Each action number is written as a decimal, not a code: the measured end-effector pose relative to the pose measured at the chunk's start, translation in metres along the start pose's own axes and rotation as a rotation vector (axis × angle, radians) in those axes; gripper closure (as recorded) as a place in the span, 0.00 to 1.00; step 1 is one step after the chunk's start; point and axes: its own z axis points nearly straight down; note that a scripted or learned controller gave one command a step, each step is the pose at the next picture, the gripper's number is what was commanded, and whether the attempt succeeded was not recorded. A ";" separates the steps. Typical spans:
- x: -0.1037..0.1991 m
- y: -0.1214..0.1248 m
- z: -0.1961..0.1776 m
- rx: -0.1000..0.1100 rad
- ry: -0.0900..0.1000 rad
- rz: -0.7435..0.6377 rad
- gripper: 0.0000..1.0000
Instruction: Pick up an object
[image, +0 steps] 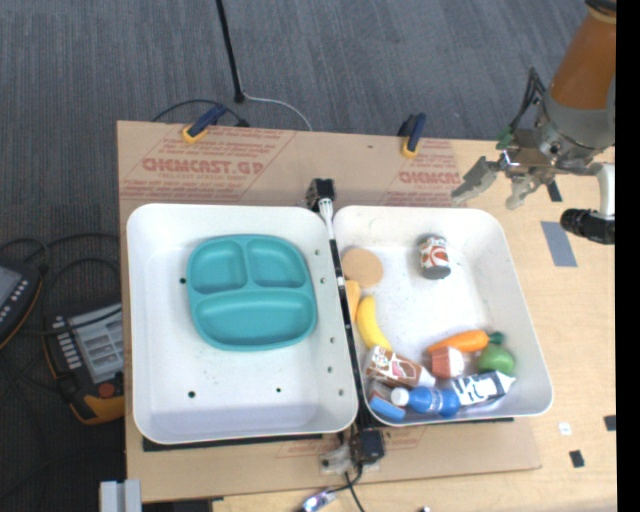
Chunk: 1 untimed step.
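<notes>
Two bins sat side by side on the bench (420, 165), the left bin (150, 320) touching the right bin (515, 300) along their shared edge. A divided tray (250, 292) lay in the left bin, toward its far half. In the right bin, a can (433, 255) lay near the far wall, with a round disc (362, 267) to its left by the shared edge. A banana (371, 322) lay just in front of the disc. A carrot (460, 342), a bottle (425, 401) and a carton (392, 368) were crowded together at the near wall. The gripper (510, 180) stood over the bench behind the right bin's far right corner, outside the bin.
</notes>
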 end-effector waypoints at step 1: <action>0.020 -0.007 0.140 0.004 0.001 0.015 0.00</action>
